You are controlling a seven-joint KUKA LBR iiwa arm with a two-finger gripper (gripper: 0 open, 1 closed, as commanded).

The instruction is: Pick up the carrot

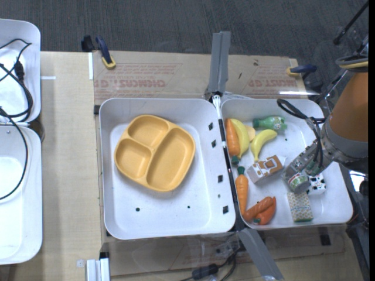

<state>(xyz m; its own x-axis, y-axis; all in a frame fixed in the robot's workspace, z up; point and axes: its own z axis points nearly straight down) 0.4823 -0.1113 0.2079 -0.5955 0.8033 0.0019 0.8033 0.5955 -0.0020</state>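
Carrot (241, 189) not yet picked up, lying in the right bin (335, 214).

Carrot rests lengthwise against the bin's left wall, at about eight o'clock in the bin, green top pointing up the picture, nothing gripping it. At its five o'clock sits a red-orange vegetable (261, 209); at its twelve, a second orange piece (232, 137) beside two bananas (253, 138); at its two, a small carton (265, 168). The tool (302, 174) hovers well apart at the carrot's three o'clock, over a grey-green item; whether its jaws are wide or narrow I cannot tell. Left bin (117, 215) holds a yellow divided plate (154, 151). Reaching, grasping and lifting all appear to remain.
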